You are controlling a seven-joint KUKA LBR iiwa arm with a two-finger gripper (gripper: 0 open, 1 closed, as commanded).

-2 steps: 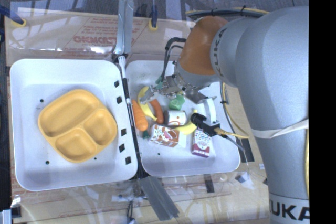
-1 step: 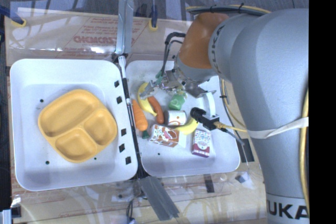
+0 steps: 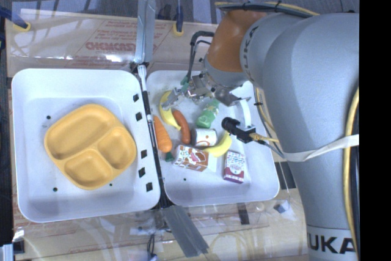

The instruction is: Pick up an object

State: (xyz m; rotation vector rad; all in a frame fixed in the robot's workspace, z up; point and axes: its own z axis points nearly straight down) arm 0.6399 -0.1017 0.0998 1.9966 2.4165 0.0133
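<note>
My gripper [image 3: 190,88] hangs low over the back part of the right bin [image 3: 263,189], below the orange wrist band. Just beneath and in front of it lie a yellow banana [image 3: 165,109] and a green bottle [image 3: 208,113]. Further forward are an orange sausage-like piece [image 3: 181,126], a carrot [image 3: 162,135] against the bin's left wall, a small white can [image 3: 205,136], a second banana [image 3: 220,145], a printed carton [image 3: 191,158] and a red-and-white box [image 3: 234,167]. The wrist hides whatever is directly under the gripper.
The left bin [image 3: 30,192] holds a yellow divided plate [image 3: 90,145]. A metal divider bar [image 3: 145,33] runs between the bins. The big grey arm body [image 3: 311,107] covers the right side of the bench, with a black cable connector [image 3: 237,128] over the right bin.
</note>
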